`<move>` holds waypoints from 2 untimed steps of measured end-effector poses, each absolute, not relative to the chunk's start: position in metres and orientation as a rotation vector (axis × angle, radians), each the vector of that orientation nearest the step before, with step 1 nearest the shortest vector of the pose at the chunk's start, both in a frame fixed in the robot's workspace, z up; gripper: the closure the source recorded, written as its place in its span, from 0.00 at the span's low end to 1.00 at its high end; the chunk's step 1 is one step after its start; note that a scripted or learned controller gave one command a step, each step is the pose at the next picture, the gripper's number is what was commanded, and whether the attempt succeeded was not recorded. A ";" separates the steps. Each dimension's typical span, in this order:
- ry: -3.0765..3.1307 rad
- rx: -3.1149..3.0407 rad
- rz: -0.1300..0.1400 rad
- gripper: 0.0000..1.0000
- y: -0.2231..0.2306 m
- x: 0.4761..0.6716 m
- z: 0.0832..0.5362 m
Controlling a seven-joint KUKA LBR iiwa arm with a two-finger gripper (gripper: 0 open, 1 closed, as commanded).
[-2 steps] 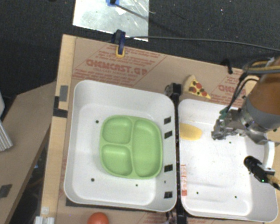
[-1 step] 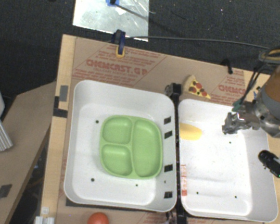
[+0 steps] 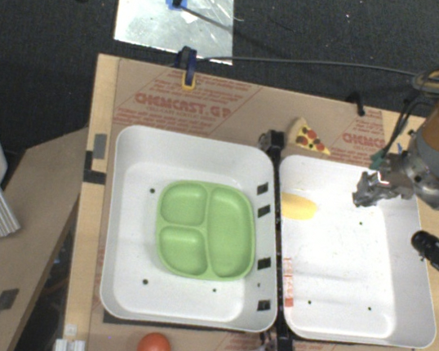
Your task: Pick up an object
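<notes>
The green tray [image 3: 205,230] looks like smooth plastic. Behind it, the silver sheet [image 3: 178,7] looks shiny, crinkly, like foil.

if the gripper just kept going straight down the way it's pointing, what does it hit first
Probably the bare white floor of the right bin, near its upper right part. The gripper points down there, and the yellow piece lies off to the left, apart from it. Depth is hard to judge from this slant.

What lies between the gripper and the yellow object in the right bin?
Bare white bin floor separates the gripper from the yellow object in the camera view.
</notes>
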State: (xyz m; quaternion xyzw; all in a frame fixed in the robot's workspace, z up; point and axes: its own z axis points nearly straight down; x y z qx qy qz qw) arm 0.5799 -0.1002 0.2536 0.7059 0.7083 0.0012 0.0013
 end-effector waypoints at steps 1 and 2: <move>2.231 2.211 0.004 1.00 -0.053 0.578 0.256; 2.233 2.211 0.003 1.00 0.006 0.575 0.240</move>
